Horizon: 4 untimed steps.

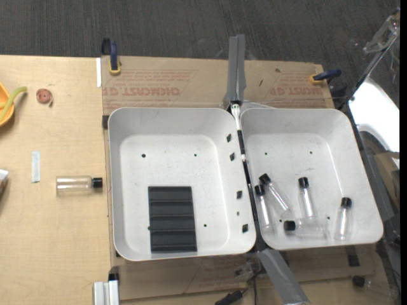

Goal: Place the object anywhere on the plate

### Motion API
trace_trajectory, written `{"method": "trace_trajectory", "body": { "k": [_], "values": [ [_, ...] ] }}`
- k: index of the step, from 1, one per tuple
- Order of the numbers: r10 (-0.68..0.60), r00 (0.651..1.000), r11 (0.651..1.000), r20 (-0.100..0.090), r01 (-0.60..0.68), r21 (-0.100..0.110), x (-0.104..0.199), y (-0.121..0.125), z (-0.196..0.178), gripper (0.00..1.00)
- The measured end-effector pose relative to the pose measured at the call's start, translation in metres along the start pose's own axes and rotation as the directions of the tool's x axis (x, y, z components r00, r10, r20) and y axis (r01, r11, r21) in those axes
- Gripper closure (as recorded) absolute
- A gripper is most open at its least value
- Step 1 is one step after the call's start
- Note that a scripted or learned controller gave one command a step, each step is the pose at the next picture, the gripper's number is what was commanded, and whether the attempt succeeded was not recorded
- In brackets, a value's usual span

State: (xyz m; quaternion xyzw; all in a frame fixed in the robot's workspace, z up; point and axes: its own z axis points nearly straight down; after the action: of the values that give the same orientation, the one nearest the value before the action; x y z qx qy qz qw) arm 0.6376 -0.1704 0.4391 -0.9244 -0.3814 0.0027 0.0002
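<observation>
Since the clear vials (306, 199) with black caps all lie in the right bin (356, 145) and the dark ribbed plate (172, 219) lies in the left bin (127, 145), you must carry one leftward across the touching rims. Most vials lie lengthwise up the view.

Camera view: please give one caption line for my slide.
Five clear vials lie in the right bin; a black ribbed plate lies in the left bin.
</observation>
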Motion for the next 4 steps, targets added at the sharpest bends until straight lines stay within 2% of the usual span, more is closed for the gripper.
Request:
{"method": "trace_trajectory", "body": {
  "k": [1,2,3,4],
  "values": [
    [0.168,0.986,0.986,-0.001,-0.168,0.0,-0.031,0.031,-0.001,0.0],
    [0.239,0.971,0.971,-0.001,-0.239,0.002,-0.081,-0.007,-0.001,0.0],
    [0.329,0.944,0.944,-0.001,-0.329,0.001,-0.023,0.042,0.0,0.0],
    [0.43,0.903,0.903,-0.001,-0.43,0.002,-0.081,-0.007,-0.001,0.0]
  ]
}}
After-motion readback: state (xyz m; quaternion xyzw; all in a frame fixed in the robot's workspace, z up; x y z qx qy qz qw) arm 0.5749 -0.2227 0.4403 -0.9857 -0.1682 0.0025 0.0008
